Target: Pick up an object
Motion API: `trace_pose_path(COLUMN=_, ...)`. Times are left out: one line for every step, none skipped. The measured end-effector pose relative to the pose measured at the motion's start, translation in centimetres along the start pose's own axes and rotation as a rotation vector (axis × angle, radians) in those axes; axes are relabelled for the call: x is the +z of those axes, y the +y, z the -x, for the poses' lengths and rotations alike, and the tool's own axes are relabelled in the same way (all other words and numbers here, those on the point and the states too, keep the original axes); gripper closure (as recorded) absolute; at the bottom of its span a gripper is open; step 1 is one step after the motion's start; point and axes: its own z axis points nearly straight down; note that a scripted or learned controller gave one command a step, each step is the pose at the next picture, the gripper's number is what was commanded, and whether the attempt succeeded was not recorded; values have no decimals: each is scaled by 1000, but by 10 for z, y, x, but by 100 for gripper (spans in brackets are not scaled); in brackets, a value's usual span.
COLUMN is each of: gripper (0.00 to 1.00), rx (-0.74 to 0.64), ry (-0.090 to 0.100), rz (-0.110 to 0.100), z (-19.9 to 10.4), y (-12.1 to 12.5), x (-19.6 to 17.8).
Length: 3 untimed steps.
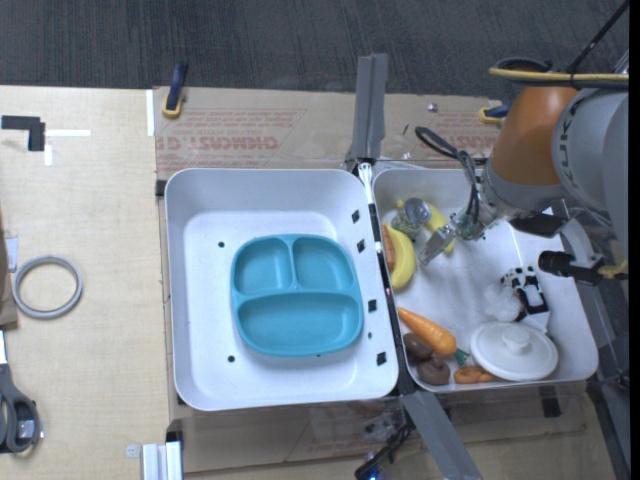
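Beside the banana, on its right, my gripper is hovering low in the right bin; whether it is grasping anything, I cannot tell. Crowded neighbours are risking a glancing, slipping grab, I judge, nudging the banana toward the carrot.

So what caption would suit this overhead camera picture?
Robot arm's gripper reaching into the right bin beside a banana.

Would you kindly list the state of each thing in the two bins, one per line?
Blue divided plate: flat in the left bin, nothing on it.
Banana: lying by the right bin's left wall.
Carrot: lying on its side.
White lid: knob up.
Claw: low beside the banana.
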Motion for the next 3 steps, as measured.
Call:
trace_pose_path(gripper=100, rx=-3, ry=-3, rz=-1, z=1, y=0, x=-8)
trace_pose_path(gripper=0, rx=-3, ry=-2, rz=-1, z=1, y=0, x=-8)
trace_pose_path(gripper=0, rx=263, ry=1, rz=-3, z=-4, y=34, x=0)
